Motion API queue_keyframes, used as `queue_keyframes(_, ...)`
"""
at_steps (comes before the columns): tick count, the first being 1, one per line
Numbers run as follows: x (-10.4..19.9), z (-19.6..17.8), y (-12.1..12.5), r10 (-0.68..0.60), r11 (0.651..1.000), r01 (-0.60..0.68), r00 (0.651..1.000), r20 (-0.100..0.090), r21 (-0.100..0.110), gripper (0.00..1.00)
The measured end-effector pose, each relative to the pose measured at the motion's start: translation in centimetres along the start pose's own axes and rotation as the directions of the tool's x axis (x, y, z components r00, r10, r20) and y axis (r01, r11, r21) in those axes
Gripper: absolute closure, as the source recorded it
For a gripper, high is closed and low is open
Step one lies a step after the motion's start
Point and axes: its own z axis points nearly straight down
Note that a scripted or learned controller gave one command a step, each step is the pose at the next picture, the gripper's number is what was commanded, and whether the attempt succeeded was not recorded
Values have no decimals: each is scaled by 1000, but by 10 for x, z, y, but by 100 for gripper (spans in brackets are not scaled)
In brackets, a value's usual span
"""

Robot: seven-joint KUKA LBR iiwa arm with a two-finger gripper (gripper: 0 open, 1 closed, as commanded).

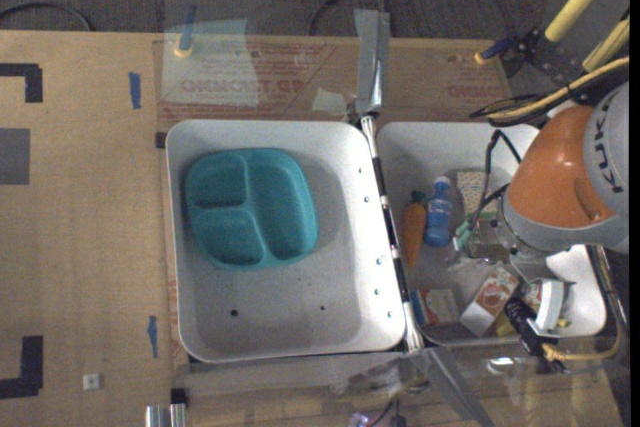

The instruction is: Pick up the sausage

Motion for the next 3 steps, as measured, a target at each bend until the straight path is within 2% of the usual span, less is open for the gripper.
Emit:
queue_keyframes(1,-60,-110,45,246,969,-246,969,0,16,100)
queue_keyframes(2,-59,-110,45,245,969,-245,970,0,17,0)
queue_keyframes(3,-65,12,43,135,991,-135,991,-2,9,0)
